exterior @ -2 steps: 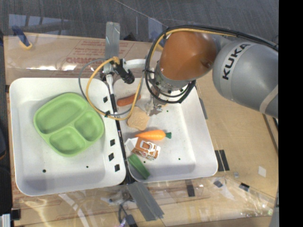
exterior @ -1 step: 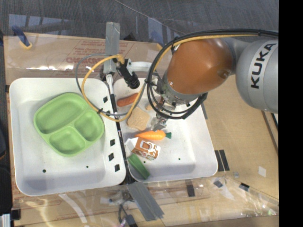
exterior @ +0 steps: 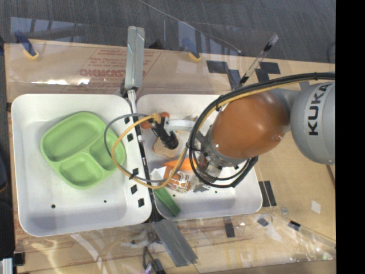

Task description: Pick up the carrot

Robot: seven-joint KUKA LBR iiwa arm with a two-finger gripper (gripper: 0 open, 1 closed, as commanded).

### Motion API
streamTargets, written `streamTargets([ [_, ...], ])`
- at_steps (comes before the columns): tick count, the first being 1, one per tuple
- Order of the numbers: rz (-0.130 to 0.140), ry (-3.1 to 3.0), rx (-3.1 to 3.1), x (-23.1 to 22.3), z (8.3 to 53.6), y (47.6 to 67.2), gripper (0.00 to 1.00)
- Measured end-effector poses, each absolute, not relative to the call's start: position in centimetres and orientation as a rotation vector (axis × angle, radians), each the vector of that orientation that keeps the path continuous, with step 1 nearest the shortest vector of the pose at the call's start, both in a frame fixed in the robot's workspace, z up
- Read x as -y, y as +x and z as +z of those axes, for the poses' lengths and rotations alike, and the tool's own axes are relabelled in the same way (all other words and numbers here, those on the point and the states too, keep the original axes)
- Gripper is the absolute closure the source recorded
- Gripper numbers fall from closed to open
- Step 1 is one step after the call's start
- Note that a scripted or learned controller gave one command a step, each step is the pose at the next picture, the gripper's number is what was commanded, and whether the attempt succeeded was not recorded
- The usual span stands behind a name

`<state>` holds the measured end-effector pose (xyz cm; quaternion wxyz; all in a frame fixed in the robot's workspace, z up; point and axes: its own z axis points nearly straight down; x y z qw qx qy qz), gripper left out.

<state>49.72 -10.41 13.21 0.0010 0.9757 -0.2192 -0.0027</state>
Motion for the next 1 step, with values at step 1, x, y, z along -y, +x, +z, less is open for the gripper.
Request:
streamTargets([
  [1, 0.002, 3.111, 0.464, 5.21, 19.24, 59.34, 1.00],
])
